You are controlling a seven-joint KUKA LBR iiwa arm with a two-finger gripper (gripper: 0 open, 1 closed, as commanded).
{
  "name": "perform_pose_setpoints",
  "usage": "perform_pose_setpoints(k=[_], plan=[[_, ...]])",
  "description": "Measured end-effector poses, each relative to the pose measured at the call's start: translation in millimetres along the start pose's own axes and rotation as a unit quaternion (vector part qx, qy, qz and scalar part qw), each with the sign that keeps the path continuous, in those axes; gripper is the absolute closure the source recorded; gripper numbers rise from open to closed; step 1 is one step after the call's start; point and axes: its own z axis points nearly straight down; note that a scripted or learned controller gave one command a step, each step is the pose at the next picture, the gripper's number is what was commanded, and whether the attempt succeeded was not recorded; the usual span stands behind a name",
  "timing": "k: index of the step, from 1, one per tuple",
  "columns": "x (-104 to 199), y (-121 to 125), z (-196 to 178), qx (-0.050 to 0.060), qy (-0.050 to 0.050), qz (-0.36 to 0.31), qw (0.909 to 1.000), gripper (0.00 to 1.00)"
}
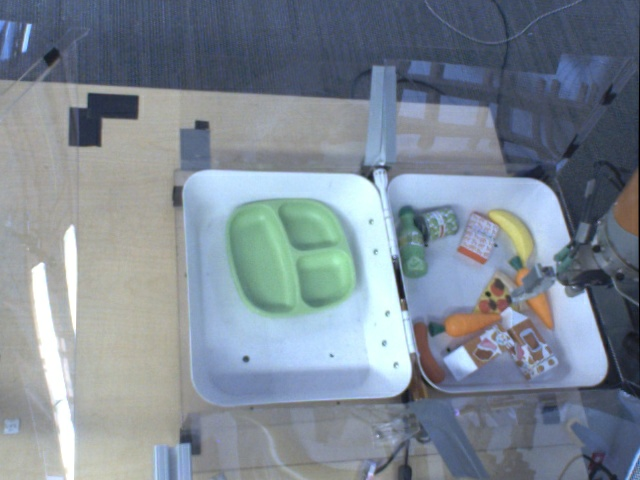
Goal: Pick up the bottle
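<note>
Bench point(120, 298): pale wood top, carrying two shallow white bins side by side, with a grey post point(380, 118) rising at the seam between them.

Left bin point(290, 368): white, rounded corners. Holds one item.

Right bin point(575, 363): white, same form, touching the left bin along its left wall. Holds a clutter of small goods.

Tray point(290, 256): light green, three compartments, lying flat in the upper middle of the left bin, slightly turned.

Arm point(625, 228): grey with an orange band, entering at the right edge over the right bin's right wall.

Gripper point(543, 276): low over the right side of the right bin, just above the carrot pieces and below the banana. Jaw opening cannot be told at this size; nothing is seen between the fingers.

Bottle point(410, 243): green, lying on its side along the left wall of the right bin, in the upper left part, just beside the can. Well apart from the gripper.

Banana point(514, 232): yellow, curved, upper right of the right bin.

Carrot point(470, 323): orange, lying near the bin's middle.

Can point(440, 223): small, green label, on its side, right of the bottle's top.

Carton point(478, 236): small, red and white, between can and banana.

Packets point(520, 348): brown and white printed boxes, lower right of the right bin.
</note>
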Motion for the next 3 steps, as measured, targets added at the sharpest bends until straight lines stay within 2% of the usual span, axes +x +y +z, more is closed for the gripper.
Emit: perform_pose_setpoints(k=[1, 2, 3], plan=[[59, 2, 100, -0.002, 0.000, 0.003, 1.0000, 0.00], [63, 115, 46, -0.002, 0.000, -0.119, 0.9929, 0.00], [67, 129, 101, -0.007, -0.010, -0.172, 0.9850, 0.00]])
